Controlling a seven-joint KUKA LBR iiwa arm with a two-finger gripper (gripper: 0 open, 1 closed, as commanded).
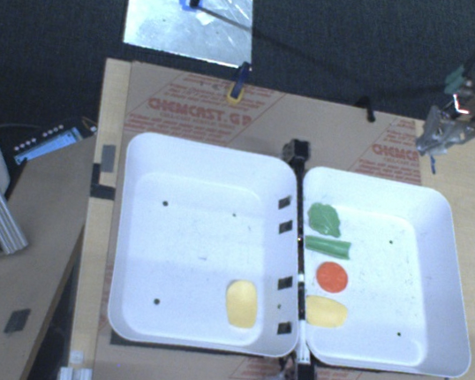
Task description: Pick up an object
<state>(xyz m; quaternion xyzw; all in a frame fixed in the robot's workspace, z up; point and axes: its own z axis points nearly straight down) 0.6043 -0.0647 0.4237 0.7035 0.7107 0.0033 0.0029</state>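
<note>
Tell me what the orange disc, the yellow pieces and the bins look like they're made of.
Orange disc: likely moulded plastic or rubber toy food; flat even colour, matte. Yellow piece in the left bin and the one in the right bin: the same sort of look, smooth with rounded edges, could be soft foam. Left bin and right bin: thin white formed plastic, with rounded corners and a slight sheen.

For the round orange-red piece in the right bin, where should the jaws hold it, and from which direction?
Probably from straight above, gripping across the middle of the round orange-red piece. It lies flat, with a green strip above and a yellow lump below, so close the jaws on its freer left and right sides.
</note>
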